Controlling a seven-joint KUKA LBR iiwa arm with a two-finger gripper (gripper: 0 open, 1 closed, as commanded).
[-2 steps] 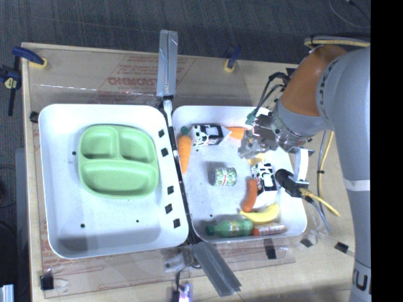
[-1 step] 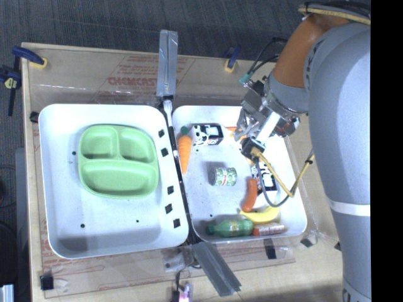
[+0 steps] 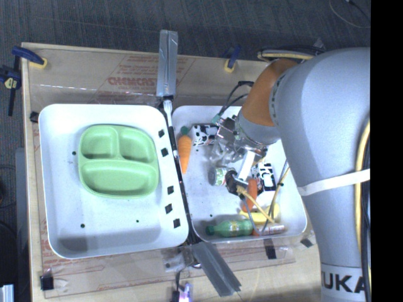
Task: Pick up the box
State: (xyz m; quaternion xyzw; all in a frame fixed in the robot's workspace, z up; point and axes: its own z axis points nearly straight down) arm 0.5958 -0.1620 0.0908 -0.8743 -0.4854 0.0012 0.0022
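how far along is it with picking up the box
Done: the arm has reached into the right bin, with the gripper low among the clutter near the carrot and green bottle. In hand: nothing can be seen between its fingers; the wrist hides them. Left: grasping and lifting the box, which I cannot pick out clearly. The left bin holds a green tray.

I noted a green divided tray (image 3: 119, 161) in a white bin (image 3: 56, 225), an orange carrot (image 3: 184, 152), a green bottle (image 3: 230, 228).

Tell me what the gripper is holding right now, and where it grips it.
Cannot be told: the gripper is low among clutter in the right bin, hiding any hold.
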